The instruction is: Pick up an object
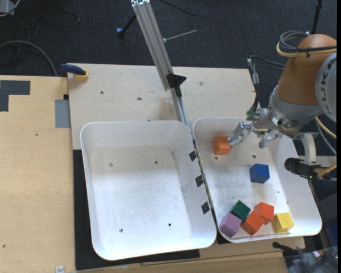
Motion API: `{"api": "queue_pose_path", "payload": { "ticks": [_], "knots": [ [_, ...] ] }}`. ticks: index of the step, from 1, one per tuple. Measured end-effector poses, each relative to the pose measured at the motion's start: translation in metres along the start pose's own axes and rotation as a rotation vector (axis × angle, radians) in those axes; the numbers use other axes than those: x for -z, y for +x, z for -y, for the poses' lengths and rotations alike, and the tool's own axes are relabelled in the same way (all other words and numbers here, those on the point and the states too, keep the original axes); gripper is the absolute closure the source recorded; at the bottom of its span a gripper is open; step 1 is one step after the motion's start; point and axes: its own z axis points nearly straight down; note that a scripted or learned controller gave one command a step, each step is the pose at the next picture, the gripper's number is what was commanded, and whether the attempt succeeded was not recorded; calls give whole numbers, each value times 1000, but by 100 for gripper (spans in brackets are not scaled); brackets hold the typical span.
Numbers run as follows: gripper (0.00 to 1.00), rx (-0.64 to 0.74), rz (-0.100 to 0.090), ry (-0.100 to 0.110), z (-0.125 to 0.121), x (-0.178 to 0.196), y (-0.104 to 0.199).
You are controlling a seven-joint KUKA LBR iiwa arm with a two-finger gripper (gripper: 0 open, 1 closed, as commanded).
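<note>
1. Five blocks cluster at the lower right of the frame in the right bin (pixel 312 212): purple block (pixel 229 224), green block (pixel 240 210), two orange-red blocks (pixel 257 216), yellow block (pixel 282 222).
2. Higher up sits a blue cube (pixel 260 173).
3. Farther still, an orange cube (pixel 221 145) lies just left of the gripper (pixel 252 136), whose fingers spread apart, gripping nothing.
4. Left bin (pixel 102 132) fills the frame's centre.

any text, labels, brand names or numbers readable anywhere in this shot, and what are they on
None: no word, number or brand can be read.
The checkered black-and-white tag atop the slanted aluminium bar is a pattern, not text.
The dark shapes on the wooden board are plain patches, no lettering.
The blocks, such as the orange block and blue block in the right bin, show bare faces.
The arm shows no legible marking.
</note>
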Motion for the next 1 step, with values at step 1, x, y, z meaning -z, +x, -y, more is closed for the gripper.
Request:
{"api": "queue_pose_path", "payload": {
  "ticks": [1],
  "knots": [
    [0, 4, 1, -7, 3, 61, 6]
  ]
}}
